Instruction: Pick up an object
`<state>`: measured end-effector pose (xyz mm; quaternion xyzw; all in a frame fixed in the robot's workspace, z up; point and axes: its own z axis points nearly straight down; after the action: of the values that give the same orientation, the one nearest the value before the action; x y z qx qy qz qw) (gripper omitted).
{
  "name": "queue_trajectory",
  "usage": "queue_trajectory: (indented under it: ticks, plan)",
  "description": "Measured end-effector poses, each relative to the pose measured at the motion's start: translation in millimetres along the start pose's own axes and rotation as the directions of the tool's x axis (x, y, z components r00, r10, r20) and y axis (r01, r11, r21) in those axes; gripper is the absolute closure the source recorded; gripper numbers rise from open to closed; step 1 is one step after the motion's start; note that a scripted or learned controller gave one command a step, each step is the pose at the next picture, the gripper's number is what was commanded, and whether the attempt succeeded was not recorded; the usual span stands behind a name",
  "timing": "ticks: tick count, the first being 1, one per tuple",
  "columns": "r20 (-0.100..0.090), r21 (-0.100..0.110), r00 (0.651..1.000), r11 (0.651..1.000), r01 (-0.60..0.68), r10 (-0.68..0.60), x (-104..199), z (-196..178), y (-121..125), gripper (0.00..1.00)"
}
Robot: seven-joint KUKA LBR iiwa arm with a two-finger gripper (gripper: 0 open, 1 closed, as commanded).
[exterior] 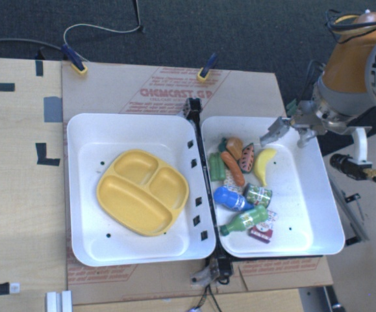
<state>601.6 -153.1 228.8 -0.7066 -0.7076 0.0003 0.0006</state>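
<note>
Camera view: two shallow white bins are sitting side by side on the counter (19, 174), over a cardboard sheet (168, 93).

The left bin (84, 135) is holding a yellow divided tray (142, 191), lying flat and turned at an angle, near the bin's middle.

The right bin (317, 200) is holding a cluster of small objects against its left half. A yellow banana (264, 164) is lying toward the upper middle, just right of the others. An orange carrot (232, 168) is lying diagonally, beside a green block (217, 167) near the divider. Below them a blue bottle (231, 199) is lying on its side, touching a small green-labelled can (259, 194). A green bottle (243, 220) is lying lower still, with a red and white packet (263, 231) at its right end.

The end effector (284, 130) is hanging over the right bin's upper right part, above and right of the banana. Its fingers are spread apart, grasping nothing. The arm's orange band (347, 60) is showing at upper right.
</note>
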Motion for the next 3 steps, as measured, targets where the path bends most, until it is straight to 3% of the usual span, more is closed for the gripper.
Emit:
queue_trajectory:
  ticks: [1, 2, 3]
  plan:
    - [-0.001, -0.001, 1.0, 1.0, -0.001, 0.001, 23.3, 143.4, -84.0, 0.0]
    - [0.002, -0.005, 1.0, 1.0, 0.0, 0.0, 51.4, 143.2, -11.4, 0.0]
    - [0.002, -0.004, 1.0, 1.0, 0.0, 0.0, 51.1, 133.7, -11.7, 1.0]
